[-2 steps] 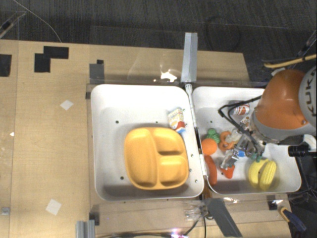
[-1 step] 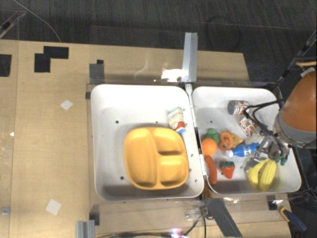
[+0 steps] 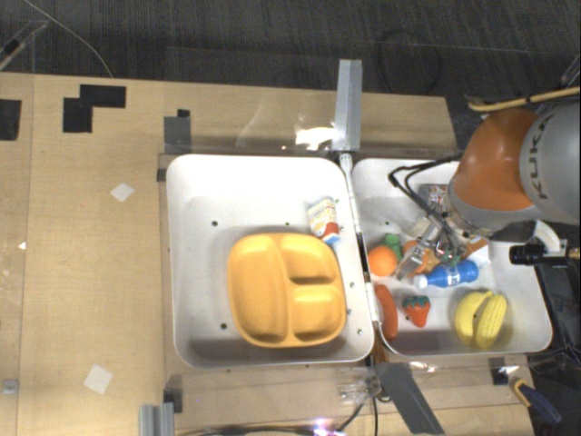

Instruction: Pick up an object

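Two shallow white bins sit side by side on the wooden bench, the left bin point(image 3: 186, 243) holding a yellow divided tray point(image 3: 286, 289) that lies toward its near edge, a little right of the middle. Just beyond the tray's far right corner, close against the bin's right wall, lies a small packet point(image 3: 323, 218) with red and blue print — the writing on it is too small to read. The right bin point(image 3: 536, 330) carries the clutter: an orange point(image 3: 382, 261) near its left wall with a green piece point(image 3: 392, 241) touching it on the far side, a long red-orange carrot-like piece point(image 3: 388, 311) along the left wall toward the near edge, a strawberry point(image 3: 417, 309) just beside that, a blue bottle point(image 3: 451, 275) with a white cap lying on its side near the bin's middle, and a bunch of yellow bananas point(image 3: 480, 318) toward the near right corner. The grey arm reaches in over the right edge, its orange band above the wrist, and part of the lettering "KU" can be read on the grey casing. The gripper point(image 3: 423, 254) hangs low over the middle of the right bin, between the orange and the blue bottle, just beside both; how its claw stands, and whether it has hold of anything — I cannot tell from this slant.
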`<state>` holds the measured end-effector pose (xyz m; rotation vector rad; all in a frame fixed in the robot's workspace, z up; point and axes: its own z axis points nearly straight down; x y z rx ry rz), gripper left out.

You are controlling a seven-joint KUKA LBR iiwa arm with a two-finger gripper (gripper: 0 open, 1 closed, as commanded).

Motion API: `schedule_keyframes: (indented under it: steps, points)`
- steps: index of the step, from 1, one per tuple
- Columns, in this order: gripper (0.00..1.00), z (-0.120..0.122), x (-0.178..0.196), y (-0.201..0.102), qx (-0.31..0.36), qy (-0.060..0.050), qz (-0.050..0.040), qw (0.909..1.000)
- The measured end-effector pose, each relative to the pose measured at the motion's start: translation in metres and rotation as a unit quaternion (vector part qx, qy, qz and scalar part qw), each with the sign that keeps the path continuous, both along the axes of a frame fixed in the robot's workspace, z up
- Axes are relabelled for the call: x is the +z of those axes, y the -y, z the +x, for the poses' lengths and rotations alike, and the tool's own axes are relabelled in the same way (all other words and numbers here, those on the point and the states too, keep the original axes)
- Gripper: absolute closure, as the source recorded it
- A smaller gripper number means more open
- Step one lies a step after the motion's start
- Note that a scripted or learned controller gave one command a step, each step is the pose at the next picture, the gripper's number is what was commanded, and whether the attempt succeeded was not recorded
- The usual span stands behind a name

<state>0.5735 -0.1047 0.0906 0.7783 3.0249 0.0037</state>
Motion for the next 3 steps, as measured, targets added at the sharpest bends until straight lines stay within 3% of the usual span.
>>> schedule_keyframes:
  steps: [1, 2, 3]
  points:
    - [0.0, 0.052, -0.002, -0.008, -0.224, -0.003, 0.004, 0.9745]
    - [1.0, 0.055, 0.012, -0.009, -0.22, 0.003, 0.0038, 0.9756]
    - [1.0, 0.074, 0.098, -0.085, -0.45, -0.003, 0.0079, 0.8929]
